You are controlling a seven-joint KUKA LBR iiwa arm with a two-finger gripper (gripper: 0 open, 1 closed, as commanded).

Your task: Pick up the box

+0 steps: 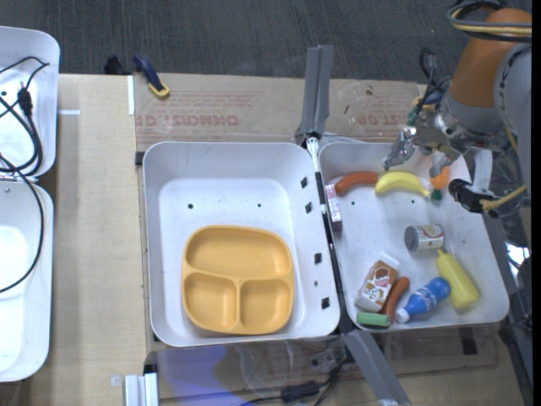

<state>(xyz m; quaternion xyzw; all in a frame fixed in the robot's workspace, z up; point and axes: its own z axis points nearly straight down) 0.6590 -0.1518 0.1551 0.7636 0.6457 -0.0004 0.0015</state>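
Note:
The box [377, 284] is a small brown and white carton lying in the front part of the right bin [494, 260], next to a red sausage [396, 294]. A thin pink and white packet [332, 206] leans against that bin's left wall. My gripper [407, 146] hangs over the back of the right bin, just above the banana [402, 183] and well behind the carton. Nothing shows in its grasp.
The right bin also holds a hot dog [355, 181], a carrot [438, 179], a can [424, 238], a yellow bottle [457, 280], a blue bottle [423, 299] and a green piece [372, 318]. A yellow divided plate [238, 279] lies in the left bin [161, 227].

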